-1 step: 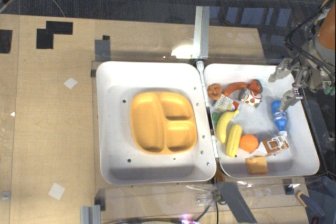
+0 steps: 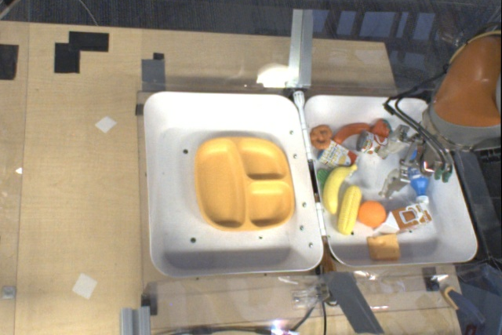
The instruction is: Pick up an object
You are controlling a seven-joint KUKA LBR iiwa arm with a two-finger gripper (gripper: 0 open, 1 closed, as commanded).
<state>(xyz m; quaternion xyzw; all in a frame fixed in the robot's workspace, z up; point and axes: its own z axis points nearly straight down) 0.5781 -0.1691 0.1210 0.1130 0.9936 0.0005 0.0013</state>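
Observation:
The right bin (image 2: 463,243) holds several toy foods. A yellow banana (image 2: 333,186) and a yellow corn-like piece (image 2: 348,209) lie at its left. An orange ball (image 2: 372,213) and a tan bread piece (image 2: 383,247) sit toward the front. A red sausage (image 2: 354,129) and a brown doughnut (image 2: 320,136) lie at the back. My gripper (image 2: 400,178) hangs over the bin's middle right, next to a small blue piece (image 2: 420,186). It is open with nothing between its fingers.
The left bin (image 2: 169,169) holds a yellow divided tray (image 2: 241,181). A metal post (image 2: 301,51) stands behind the wall between the two bins. The arm's orange band (image 2: 471,90) and black cables (image 2: 408,102) hang over the right bin's back right corner.

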